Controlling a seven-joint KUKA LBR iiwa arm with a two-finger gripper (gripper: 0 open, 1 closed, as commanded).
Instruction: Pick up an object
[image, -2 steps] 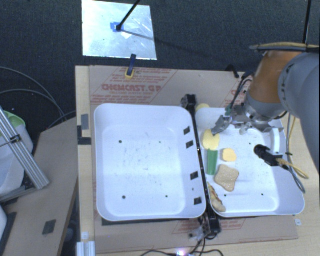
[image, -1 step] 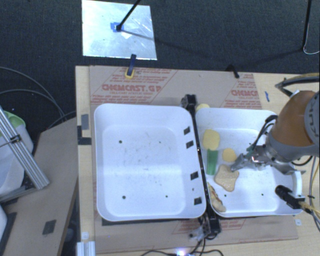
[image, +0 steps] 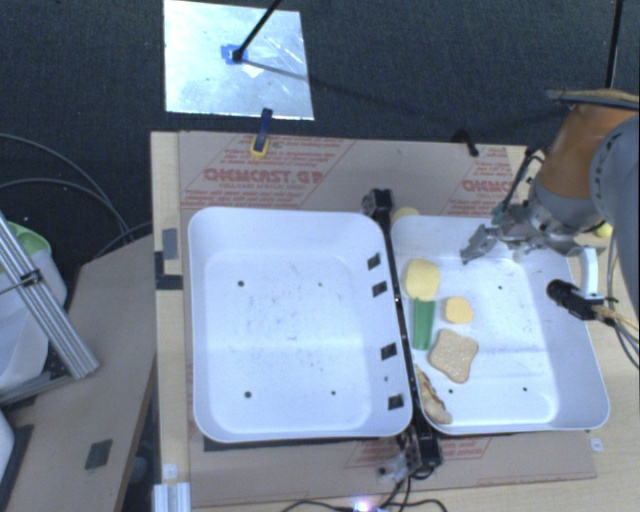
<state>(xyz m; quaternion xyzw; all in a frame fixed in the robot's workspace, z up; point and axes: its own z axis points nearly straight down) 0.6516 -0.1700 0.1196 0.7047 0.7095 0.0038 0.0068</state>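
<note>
Gripper (image: 482, 246) at 1 o'clock of right bin (image: 560, 375); jaw state unclear | carries nothing seen | toast slice (image: 453, 355), yellow pieces (image: 422, 277) unpicked; grasp pending

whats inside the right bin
The right bin holds a yellow piece, a green stick, a small orange-yellow piece, a toast slice and a tan item at its left wall. The tool hangs over its far end, hiding the floor beneath.

Single fixed camera above the bench (image: 300, 160), slanted downward (arm entering right), both bins (image: 290, 420) framed
</note>
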